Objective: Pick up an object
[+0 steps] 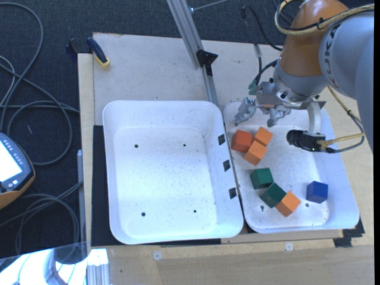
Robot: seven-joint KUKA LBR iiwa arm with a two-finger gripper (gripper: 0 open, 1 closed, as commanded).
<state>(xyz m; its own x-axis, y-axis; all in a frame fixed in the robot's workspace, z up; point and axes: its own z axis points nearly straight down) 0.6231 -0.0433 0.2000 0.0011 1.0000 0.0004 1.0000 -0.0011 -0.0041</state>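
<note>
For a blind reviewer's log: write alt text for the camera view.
The gripper hangs open over the right bin, just above a cluster of orange blocks; nothing sits between its fingers. Nearer the camera in that bin lie two green blocks, another orange block and a blue block.

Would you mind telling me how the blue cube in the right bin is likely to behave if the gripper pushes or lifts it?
The blue cube looks rigid with flat faces, so it should probably slide rather than roll. It sits apart from the other blocks, near the right bin's wall, so a push might pin it there. The gripper seems open, and flat sides should suit its fingers.
</note>
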